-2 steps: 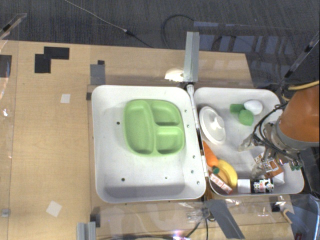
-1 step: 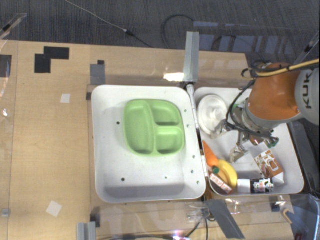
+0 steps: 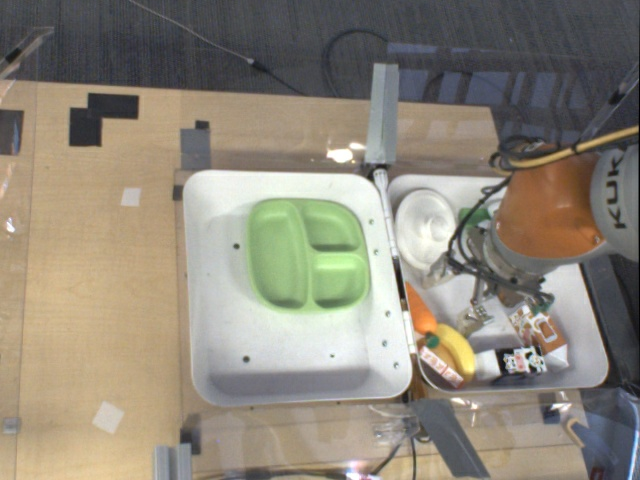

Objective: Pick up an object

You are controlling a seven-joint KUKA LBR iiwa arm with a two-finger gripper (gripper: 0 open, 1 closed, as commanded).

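Note:
My gripper [image 3: 476, 314] hangs low in the right bin [image 3: 592, 360], under the arm's orange band [image 3: 545, 213]. It is just above and to the right of a yellow banana [image 3: 457, 347]. An orange carrot [image 3: 424, 316] lies to its left against the bin's wall. A small red and yellow packet [image 3: 443, 366] sits beside the banana. A black and white box [image 3: 521, 362] and a brown packet [image 3: 541, 331] lie to the gripper's right. A white bowl [image 3: 425, 226] stands at the back left of this bin. I see nothing held in the gripper.
The left bin [image 3: 215, 298] holds a green divided tray [image 3: 306, 253]. A grey post [image 3: 382, 118] rises behind the divider between the bins. Cables [image 3: 470, 230] hang from the wrist over the bowl's right side.

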